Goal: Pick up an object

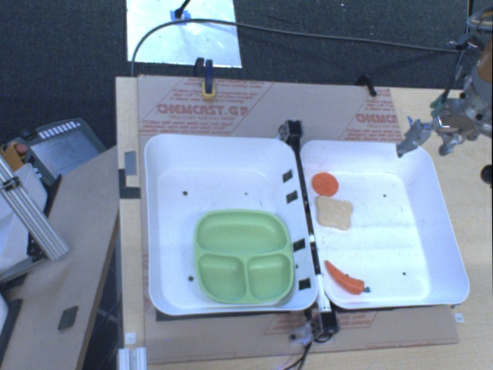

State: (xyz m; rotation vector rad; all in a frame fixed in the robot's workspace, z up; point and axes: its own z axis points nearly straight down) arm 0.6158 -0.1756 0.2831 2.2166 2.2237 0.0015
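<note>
Objects, three, in the right shallow white bin (431,230), left half: round orange-red disc (325,183) uppermost; pale beige flat piece (334,212) just below it; orange-red carrot-shaped item (343,277) near the lower rim. Left shallow white bin (169,176): green three-compartment plastic tray (243,257), lower right. Gripper (427,139), frame's right edge, over the right bin's upper right corner, fingers apart, nothing between them

Brown printed cardboard sheet (254,102) lies under and left of the jaws. Yellow-handled clamp (207,82) well left of them. Shiny square metal plate (185,33) farther off.
</note>
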